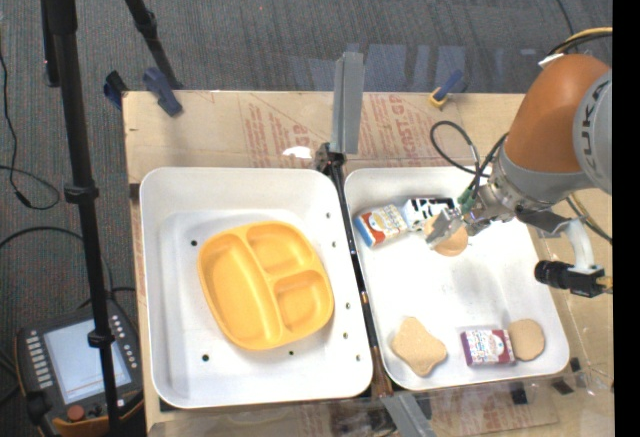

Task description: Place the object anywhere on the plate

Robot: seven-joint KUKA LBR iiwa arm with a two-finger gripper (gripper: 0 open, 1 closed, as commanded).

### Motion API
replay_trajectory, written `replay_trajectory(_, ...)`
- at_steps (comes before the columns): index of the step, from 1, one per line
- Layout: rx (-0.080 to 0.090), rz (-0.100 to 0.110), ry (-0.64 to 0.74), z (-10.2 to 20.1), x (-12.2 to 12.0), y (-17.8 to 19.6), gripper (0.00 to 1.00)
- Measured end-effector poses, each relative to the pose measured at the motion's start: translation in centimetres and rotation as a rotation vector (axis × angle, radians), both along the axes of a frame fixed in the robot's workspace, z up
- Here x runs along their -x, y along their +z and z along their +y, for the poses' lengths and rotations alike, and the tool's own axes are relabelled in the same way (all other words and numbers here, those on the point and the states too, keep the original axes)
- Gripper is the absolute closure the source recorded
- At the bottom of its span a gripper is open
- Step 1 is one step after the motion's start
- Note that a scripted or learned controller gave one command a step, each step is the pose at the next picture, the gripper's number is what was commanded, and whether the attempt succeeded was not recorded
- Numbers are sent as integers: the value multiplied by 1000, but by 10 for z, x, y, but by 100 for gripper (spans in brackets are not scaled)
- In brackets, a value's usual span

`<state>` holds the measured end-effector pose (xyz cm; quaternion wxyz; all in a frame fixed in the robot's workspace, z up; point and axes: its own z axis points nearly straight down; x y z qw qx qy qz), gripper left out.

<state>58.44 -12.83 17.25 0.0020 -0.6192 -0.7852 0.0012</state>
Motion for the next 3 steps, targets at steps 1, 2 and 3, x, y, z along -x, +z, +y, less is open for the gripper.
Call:
replay_trajectory(1, 0, -1, 68, 86, -23, 13, 100)
replay_trajectory(2, 0, 1, 18, 170, 4, 13, 100)
replay_trajectory(3, 0, 1, 18, 170, 4, 13, 0)
